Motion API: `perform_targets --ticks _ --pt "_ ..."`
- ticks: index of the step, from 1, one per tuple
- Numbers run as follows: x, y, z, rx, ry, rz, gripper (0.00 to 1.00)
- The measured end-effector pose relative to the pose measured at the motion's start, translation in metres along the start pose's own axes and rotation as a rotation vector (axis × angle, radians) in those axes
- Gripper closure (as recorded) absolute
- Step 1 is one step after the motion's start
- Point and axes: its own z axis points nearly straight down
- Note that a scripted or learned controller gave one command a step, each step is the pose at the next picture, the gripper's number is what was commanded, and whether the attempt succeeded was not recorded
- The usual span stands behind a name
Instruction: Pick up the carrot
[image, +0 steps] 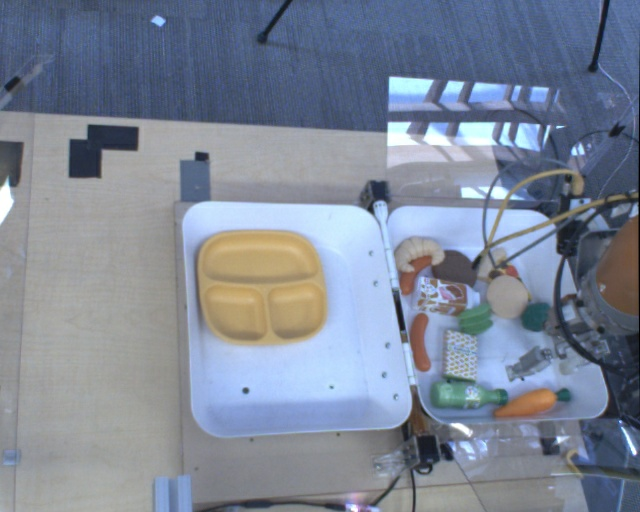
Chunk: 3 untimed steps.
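While the carrot (526, 403) lies untouched at the right bin's (590, 405) 5 o'clock corner, the pick is not yet made. Just above it, the end effector (530, 362) hovers; its state cannot be told.

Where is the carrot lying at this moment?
The carrot lies in the right bin, near its front edge, just right of the green bottle.

Orange carrot (526, 403), green bottle (466, 396), yellow tray (262, 285), white bins (300, 400).
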Motion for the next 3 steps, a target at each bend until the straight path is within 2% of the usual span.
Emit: perform_targets --ticks 1,2,3 --pt "-0.007 0.0 0.042 -0.008 0.001 -0.134 0.0" --pt "-0.007 -0.004 0.029 0.003 0.003 -0.126 1.0" --pt "-0.007 -0.004 0.029 0.002 0.002 -0.126 0.0"
